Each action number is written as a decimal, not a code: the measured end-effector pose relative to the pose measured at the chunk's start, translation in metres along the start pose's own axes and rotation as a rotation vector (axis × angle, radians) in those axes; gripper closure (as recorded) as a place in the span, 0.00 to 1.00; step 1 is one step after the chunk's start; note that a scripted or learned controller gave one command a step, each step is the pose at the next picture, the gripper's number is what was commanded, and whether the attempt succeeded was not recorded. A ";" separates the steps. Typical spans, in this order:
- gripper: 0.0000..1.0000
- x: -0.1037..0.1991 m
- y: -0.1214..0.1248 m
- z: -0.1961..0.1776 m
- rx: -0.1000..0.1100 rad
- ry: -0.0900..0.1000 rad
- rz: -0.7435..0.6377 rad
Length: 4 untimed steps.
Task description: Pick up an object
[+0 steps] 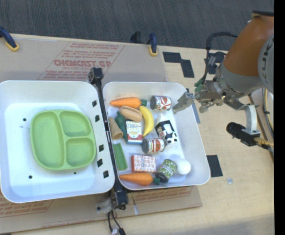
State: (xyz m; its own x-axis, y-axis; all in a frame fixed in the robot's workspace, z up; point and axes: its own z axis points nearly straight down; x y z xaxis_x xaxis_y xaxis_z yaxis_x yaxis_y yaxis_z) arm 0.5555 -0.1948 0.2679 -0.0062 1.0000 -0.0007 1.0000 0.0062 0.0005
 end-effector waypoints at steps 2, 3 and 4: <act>1.00 -0.015 -0.035 0.140 -0.023 -0.002 -0.005; 1.00 -0.016 -0.022 0.023 -0.002 -0.001 0.000; 0.00 -0.016 -0.022 0.024 -0.001 0.000 0.000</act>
State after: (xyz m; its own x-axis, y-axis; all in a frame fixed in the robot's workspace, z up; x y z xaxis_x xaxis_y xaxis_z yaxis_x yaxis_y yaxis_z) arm 0.5334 -0.2112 0.2443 -0.0063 1.0000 -0.0012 1.0000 0.0063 0.0016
